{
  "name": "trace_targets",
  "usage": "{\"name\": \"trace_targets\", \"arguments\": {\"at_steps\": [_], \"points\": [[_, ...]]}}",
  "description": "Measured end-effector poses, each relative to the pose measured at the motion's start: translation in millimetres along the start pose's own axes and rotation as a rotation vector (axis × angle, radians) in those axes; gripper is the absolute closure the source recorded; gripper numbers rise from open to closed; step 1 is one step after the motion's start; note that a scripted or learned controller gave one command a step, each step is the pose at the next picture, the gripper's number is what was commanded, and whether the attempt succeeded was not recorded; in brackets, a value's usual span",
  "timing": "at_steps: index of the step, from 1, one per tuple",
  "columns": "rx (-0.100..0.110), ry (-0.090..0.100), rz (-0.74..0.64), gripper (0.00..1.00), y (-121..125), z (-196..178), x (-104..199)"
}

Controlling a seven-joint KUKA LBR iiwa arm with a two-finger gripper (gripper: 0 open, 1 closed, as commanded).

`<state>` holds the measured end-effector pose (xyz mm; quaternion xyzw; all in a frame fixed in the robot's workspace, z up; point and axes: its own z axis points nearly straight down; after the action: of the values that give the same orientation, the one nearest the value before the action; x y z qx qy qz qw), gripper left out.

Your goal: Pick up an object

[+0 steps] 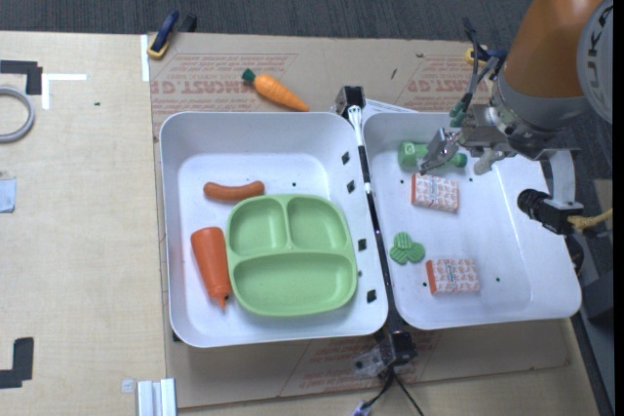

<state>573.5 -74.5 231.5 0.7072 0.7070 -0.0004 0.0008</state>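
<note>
In the right bin (pixel 546 287), the claw (pixel 441 154) hovers by a green toy (pixel 411 151), its grip unreadable. Two patterned packets (pixel 435 193) (pixel 453 276) and a green leafy piece (pixel 407 250) lie nearby.

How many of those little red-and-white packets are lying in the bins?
2, both in the right bin. One packet lies near the middle, just below the gripper. The other packet lies nearer the front edge. The arm could hide more behind it.

Upside-down red print, unreadable, on the cardboard sheet (pixel 219 78).
</note>
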Motion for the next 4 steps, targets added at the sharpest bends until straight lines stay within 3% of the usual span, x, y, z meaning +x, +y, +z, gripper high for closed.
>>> {"name": "trace_targets", "arguments": {"at_steps": [1,2,4], "points": [[0.000,0.001,-0.236,0.00,-11,39,29],[-0.002,0.000,-0.470,0.00,17,39,20],[-0.002,0.001,-1.070,0.00,-5,39,70]]}}
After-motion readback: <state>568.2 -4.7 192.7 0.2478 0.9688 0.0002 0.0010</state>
